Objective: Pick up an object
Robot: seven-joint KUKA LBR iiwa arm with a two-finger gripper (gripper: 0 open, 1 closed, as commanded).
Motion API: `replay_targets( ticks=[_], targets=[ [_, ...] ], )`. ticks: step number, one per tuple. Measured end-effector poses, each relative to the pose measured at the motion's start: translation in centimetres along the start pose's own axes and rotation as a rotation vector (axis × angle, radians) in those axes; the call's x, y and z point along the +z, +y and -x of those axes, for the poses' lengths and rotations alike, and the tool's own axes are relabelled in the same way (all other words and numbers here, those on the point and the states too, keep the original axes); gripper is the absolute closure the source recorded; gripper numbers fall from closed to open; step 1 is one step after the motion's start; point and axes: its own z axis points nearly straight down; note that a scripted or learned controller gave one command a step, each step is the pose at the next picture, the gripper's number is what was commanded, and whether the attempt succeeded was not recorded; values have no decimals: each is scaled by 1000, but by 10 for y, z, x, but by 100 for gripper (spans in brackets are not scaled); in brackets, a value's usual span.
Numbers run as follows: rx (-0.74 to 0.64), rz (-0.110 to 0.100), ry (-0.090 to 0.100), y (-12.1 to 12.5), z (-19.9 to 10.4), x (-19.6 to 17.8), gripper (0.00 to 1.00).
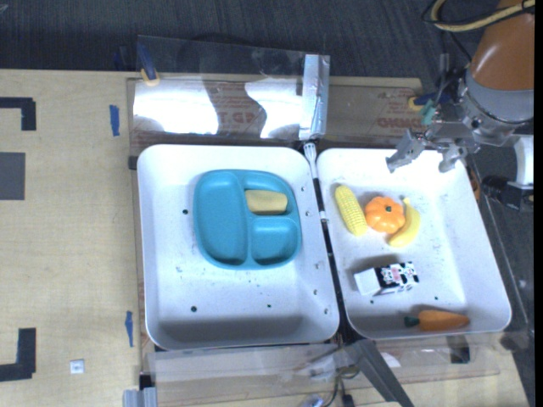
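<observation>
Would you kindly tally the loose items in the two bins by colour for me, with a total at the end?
Yellow: 3, the corn cob, the banana and the yellow block on the blue plate
Orange: 2, the round orange fruit and the carrot
Blue: 1, the divided plate
Black and white: 1, the small carton
Total: 7

1. Right bin (475,227): corn (349,209), orange fruit (384,214) and banana (407,225) crowd its middle.
2. A black-and-white box (387,278) and carrot (437,319) block the near edge.
3. Bare floor lies along its far edge and right wall.
</observation>
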Motion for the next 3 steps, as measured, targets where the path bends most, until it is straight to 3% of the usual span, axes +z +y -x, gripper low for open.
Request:
replay_targets(
  ticks=[1,2,3],
  targets=[
    [115,-9,-1,-22,66,102,0],
    [157,8,-2,-5,83,171,0],
    [158,11,-3,-4,83,162,100]
  ],
)
